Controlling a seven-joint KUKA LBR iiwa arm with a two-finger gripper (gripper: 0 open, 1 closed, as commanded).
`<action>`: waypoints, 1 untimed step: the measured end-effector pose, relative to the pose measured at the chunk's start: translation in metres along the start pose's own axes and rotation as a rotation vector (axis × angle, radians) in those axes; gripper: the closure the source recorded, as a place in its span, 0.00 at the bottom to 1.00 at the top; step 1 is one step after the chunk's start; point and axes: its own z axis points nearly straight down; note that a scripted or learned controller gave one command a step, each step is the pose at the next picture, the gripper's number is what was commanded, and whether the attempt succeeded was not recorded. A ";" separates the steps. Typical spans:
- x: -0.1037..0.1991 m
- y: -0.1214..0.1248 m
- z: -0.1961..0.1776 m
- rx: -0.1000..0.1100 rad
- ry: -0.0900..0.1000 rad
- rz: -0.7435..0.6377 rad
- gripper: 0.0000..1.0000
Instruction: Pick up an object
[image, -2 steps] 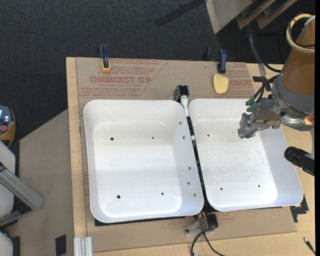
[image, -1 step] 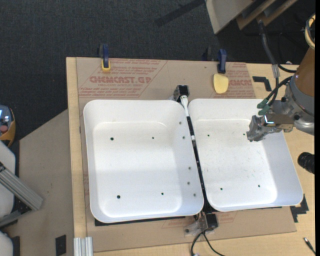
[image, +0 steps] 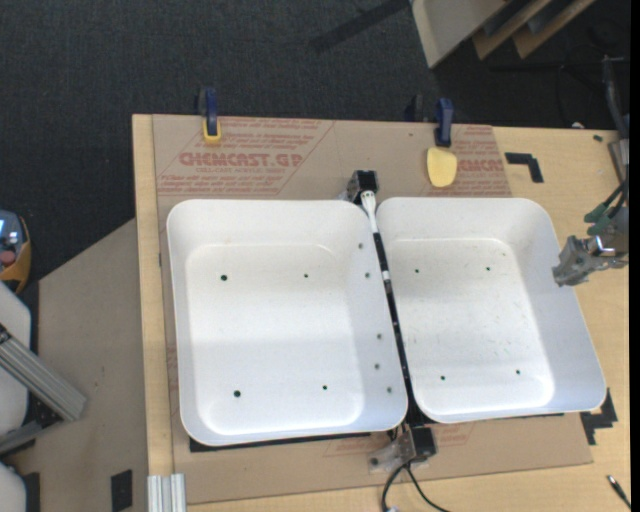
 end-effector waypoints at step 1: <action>0.104 0.005 0.063 0.009 0.007 -0.018 1.00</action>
